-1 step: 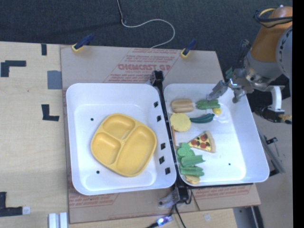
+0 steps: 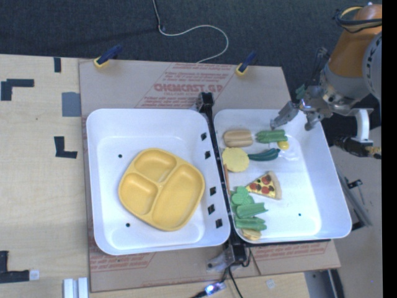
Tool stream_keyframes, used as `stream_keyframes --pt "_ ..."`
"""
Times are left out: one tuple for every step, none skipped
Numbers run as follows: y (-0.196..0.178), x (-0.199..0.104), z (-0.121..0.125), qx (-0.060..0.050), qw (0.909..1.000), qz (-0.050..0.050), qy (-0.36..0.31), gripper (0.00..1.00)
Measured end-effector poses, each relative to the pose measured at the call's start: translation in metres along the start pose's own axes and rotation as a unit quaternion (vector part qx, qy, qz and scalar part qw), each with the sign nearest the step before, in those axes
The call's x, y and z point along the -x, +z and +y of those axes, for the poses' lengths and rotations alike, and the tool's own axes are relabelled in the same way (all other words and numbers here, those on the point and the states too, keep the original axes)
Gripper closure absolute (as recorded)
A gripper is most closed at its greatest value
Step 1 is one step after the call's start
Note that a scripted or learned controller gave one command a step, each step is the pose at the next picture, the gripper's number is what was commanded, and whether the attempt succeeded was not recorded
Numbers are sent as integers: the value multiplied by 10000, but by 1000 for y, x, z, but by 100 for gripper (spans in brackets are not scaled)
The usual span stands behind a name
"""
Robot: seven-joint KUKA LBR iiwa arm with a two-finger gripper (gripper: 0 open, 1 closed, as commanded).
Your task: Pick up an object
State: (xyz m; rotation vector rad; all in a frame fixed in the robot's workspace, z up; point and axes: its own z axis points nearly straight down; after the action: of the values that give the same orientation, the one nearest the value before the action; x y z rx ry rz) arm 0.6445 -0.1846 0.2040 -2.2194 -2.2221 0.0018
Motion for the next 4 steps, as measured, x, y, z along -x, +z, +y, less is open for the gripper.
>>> stream_keyframes --pt "46 6 3 -7 10000 -6 -2 0" --pt "97 4 -8 -16 10000 -1 -4 0" --pt "119 3 -7 9 10000 -12 -8 0" --pt "107 3 -6 30 10000 -29 -14 100"
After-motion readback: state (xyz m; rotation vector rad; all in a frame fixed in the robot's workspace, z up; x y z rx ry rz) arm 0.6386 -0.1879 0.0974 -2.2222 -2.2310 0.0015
